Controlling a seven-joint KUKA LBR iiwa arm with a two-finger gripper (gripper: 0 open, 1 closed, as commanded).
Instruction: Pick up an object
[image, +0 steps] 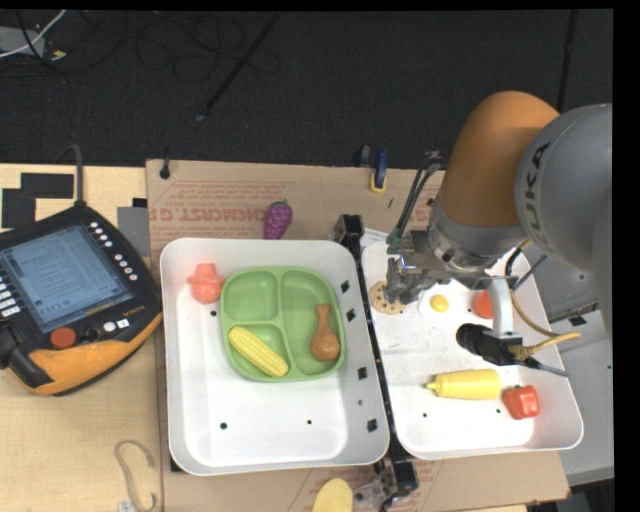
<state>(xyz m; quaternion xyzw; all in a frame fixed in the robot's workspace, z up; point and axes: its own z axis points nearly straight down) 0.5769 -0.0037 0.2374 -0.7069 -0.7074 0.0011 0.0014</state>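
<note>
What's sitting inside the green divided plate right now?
The green divided plastic plate in the left white bin holds a yellow toy corn cob and a brown toy drumstick. Its two upper compartments show bare green. Nothing covers it.

The arm (520, 190) hides the right bin's (560, 430) far corner.

A teach pendant (65, 290) lies at the frame's left; a purple grape toy (278, 218) sits on cardboard (220, 200) at upper centre.

Open floor was left along the left bin's (190, 420) near side, below the green plate (283, 322). The right bin's (560, 425) near half was crowded by a mustard bottle (464, 383) and a red piece (521, 402).
</note>
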